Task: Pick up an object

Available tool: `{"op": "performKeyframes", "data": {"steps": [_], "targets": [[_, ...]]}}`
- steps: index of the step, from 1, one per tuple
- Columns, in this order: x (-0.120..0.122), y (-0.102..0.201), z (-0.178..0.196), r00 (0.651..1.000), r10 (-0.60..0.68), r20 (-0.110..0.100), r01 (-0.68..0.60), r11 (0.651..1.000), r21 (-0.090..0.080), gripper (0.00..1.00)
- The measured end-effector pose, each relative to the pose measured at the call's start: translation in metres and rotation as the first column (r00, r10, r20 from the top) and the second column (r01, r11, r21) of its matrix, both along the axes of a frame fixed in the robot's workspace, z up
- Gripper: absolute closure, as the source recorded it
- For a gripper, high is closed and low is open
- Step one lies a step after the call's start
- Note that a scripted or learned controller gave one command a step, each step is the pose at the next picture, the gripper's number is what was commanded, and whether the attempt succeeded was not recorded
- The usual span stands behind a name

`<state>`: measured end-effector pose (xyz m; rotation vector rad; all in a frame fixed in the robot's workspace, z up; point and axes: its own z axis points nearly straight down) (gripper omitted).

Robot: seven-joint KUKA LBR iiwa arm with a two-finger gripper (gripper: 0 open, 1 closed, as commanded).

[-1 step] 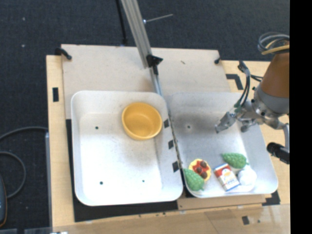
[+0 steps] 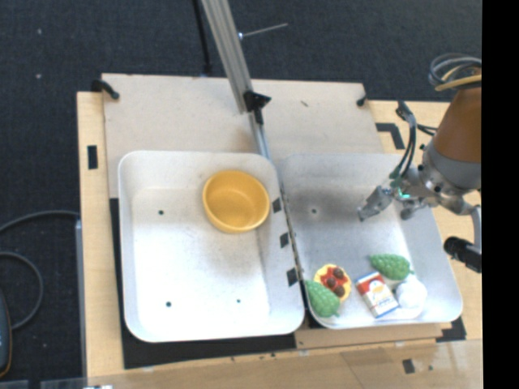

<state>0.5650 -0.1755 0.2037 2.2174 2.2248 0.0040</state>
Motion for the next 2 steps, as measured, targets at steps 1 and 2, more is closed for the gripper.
{"op": "performKeyframes", "data": {"steps": [1,2], "targets": [[0.0,-0.003,-0.042,1.0,-0.004,-0.004,0.004,1.0,-0.004,0.0],[-0.01,-0.005,-0.088,1.0,-0.005,-0.003,0.005,1.0,-0.003,0.0]]}}
